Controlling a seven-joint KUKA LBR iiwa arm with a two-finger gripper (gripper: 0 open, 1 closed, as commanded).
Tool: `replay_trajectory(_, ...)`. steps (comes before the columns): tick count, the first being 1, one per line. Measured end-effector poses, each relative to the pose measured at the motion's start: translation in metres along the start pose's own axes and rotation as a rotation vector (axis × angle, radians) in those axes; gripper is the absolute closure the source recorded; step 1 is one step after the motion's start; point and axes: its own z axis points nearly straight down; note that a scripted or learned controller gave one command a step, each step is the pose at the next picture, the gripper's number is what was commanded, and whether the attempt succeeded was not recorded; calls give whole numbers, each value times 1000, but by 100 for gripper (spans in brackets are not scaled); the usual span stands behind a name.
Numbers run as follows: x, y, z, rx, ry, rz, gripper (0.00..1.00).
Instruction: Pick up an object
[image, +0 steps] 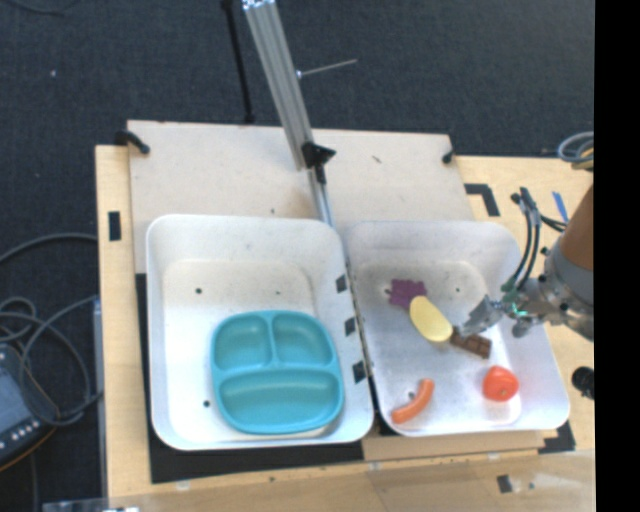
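Tray (275, 372) sits in left bin (175, 250). Right bin (440, 235): purple piece (404, 292), yellow piece (431, 320), brown block (472, 345) just beside gripper (480, 318). I can't tell its finger state. I'd centre over the block, clear of yellow.

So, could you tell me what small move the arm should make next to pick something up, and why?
Probably a short descent onto the brown piece. The gripper sits just above and right of it in the right bin, and the yellow object touches its left end, so a straight drop should avoid nudging that neighbour.
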Motion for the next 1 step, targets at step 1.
replay_trajectory(1,3,-10,52,6,0,1,0)
